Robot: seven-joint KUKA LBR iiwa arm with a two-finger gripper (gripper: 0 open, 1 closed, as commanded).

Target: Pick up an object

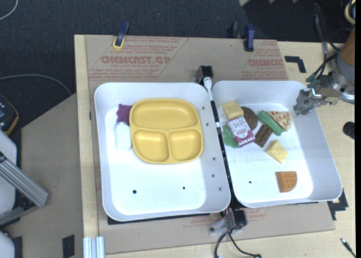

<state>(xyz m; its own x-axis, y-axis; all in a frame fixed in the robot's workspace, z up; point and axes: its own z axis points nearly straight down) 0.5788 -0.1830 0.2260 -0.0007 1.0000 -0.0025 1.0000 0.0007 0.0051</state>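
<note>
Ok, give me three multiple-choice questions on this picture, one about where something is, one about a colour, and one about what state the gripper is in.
1. Where is the yellow divided tray?
A. In the left bin
B. In the right bin
C. On the floor

2. What colour is the waffle-like piece near the front of the right bin?
A. Blue
B. Orange-brown
C. Purple

3. Where is the gripper?
A. Over the tray
B. At the right bin's far right edge, with nothing seen between its fingers
C. Lifting the carton

Answers: 1 A, the tray lies in the left bin. 2 B, the piece is orange-brown. 3 B, it hangs by that rim, away from the food.
</note>
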